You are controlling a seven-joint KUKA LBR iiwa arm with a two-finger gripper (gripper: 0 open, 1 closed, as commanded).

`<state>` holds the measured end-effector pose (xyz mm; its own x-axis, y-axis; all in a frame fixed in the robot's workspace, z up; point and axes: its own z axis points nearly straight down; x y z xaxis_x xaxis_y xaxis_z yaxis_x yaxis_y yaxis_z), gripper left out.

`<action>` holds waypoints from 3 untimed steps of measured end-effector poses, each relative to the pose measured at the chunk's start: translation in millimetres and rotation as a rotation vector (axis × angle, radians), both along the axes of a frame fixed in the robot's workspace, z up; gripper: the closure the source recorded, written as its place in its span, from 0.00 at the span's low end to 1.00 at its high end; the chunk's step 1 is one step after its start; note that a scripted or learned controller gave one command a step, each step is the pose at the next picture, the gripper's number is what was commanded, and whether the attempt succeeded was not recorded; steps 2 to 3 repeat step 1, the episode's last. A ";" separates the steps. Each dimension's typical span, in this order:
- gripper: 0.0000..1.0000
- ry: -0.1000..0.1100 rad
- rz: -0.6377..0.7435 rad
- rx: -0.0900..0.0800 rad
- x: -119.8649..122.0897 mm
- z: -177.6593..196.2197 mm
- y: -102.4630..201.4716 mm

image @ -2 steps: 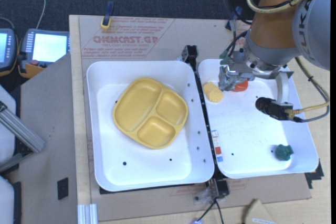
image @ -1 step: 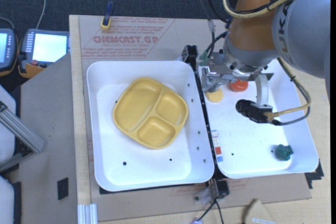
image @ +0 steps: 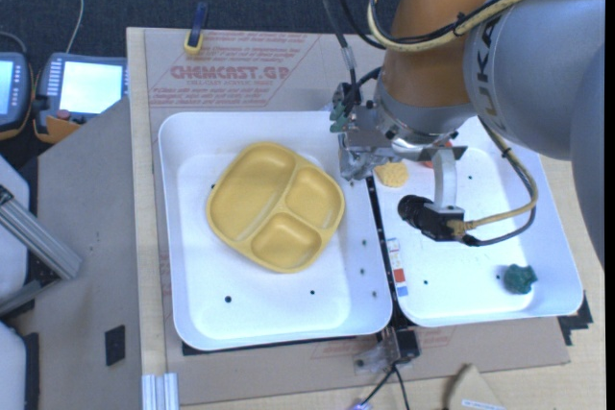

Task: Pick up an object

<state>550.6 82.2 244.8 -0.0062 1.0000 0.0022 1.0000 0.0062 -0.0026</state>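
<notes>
A yellow divided plate lies in the left bin, slightly turned. In the right bin a small round tan piece rests near the back left corner, and a small dark green lump lies at the front right. My gripper hangs low over the ridge between the two bins, just left of the tan piece and just right of the plate's rim. The wrist and the orange band cover much of the right bin's back part.
A cardboard sheet with red print lies behind the bins, with a small blue and yellow clip at its far edge. Screens stand off the bench at the left.
</notes>
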 end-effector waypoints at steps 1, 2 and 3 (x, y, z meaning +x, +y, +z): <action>0.00 0.000 -0.005 -0.002 0.6 -0.4 -3.0; 0.00 0.000 -0.005 -0.002 0.6 -0.4 -3.0; 0.00 0.000 -0.005 -0.002 0.6 -0.4 -3.0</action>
